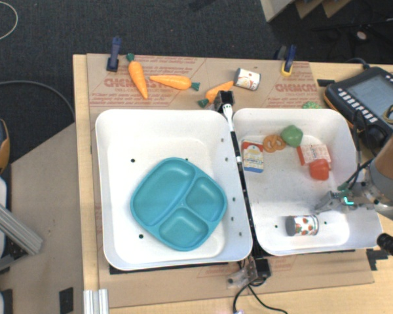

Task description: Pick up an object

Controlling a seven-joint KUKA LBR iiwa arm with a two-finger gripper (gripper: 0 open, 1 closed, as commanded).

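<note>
My gripper hangs low over the right bin, near its right wall, with nothing seen held. Just left of it and slightly nearer the front lies a small can on its side, printed with red spots. Farther back in that bin are a red block, a white-and-red packet, a green ball, a brown pretzel and a small carton. The arm comes in from the right edge.
The left bin holds a teal divided plate. Behind the bins, on the cardboard, lie three toy carrots and a small white tub. Blue clamps grip the back edge. A black control pendant sits at the back right.
</note>
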